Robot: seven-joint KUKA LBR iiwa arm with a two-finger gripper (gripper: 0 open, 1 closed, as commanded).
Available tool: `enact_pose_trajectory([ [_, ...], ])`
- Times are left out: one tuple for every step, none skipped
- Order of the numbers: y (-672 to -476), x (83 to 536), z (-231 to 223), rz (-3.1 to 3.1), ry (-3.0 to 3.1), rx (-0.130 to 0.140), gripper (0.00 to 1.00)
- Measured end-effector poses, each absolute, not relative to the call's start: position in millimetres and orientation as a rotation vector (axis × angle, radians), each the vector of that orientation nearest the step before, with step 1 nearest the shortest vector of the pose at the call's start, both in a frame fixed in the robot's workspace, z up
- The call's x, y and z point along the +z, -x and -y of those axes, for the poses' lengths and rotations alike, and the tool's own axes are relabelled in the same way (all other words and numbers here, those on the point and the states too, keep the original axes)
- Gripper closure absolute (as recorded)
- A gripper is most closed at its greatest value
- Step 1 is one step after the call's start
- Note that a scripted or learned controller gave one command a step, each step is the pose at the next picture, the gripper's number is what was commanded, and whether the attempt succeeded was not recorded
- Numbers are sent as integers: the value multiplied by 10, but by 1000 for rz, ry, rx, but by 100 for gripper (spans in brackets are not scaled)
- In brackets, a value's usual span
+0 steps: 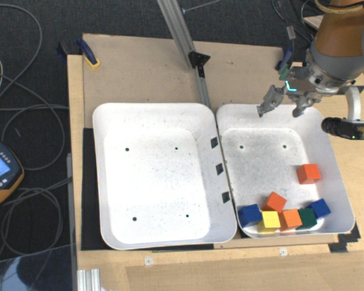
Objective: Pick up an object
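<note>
A plywood bench (pixel 145 59) on dark carpet carries two shallow white bins side by side: the left bin (pixel 155 174) and the right bin (pixel 264 147), which holds seven small blocks. The gripper (pixel 283 105) hangs over the far rim of the right bin with its two fingers spread apart and nothing between them. The nearest candidate is the lone orange block (pixel 309 173), lying toward the bin's near right side from the fingers, while the remaining blocks cluster (pixel 282 214) against the near wall, farther off.
</note>
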State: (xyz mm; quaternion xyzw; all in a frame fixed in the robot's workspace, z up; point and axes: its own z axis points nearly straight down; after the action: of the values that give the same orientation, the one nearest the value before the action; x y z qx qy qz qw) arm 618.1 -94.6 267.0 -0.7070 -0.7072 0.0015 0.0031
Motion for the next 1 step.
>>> enact_pose_trajectory([
  [-6188,2695,947,2221,2219,0,0],
])
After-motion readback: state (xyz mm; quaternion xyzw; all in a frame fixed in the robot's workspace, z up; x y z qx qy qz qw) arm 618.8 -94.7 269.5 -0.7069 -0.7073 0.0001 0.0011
